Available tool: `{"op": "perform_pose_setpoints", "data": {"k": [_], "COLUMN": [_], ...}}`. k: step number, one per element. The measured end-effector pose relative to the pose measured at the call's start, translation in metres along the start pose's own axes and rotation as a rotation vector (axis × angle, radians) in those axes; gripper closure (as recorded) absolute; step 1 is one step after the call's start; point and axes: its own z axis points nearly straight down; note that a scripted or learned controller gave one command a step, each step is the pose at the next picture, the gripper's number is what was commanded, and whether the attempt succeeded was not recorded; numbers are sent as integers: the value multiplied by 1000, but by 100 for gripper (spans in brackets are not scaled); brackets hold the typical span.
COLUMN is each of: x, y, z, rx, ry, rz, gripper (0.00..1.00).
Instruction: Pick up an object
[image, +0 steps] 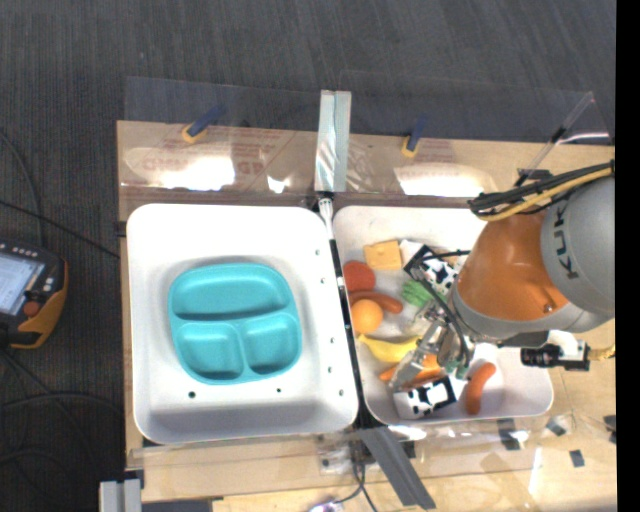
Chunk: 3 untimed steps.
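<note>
Reaching down into the right bin (520, 400), your gripper (425, 362) sits low among the toy food, just right of the banana (388, 347), which serves as your landmark. You cannot tell from here whether it has closed on anything. An orange (366, 316) lies just above-left of the banana, a red sausage (478, 386) well to its right. You look to be at the grasping step; next, close firmly and lift straight up.
</note>
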Motion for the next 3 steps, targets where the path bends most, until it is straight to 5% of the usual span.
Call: {"op": "perform_pose_setpoints", "data": {"k": [1, 2, 3], "x": [5, -79, -80], "y": [2, 43, 43], "z": [3, 8, -2], "rx": [3, 7, 10], "ry": [12, 23, 22], "rz": [120, 91, 89], "gripper": [0, 0, 100]}}
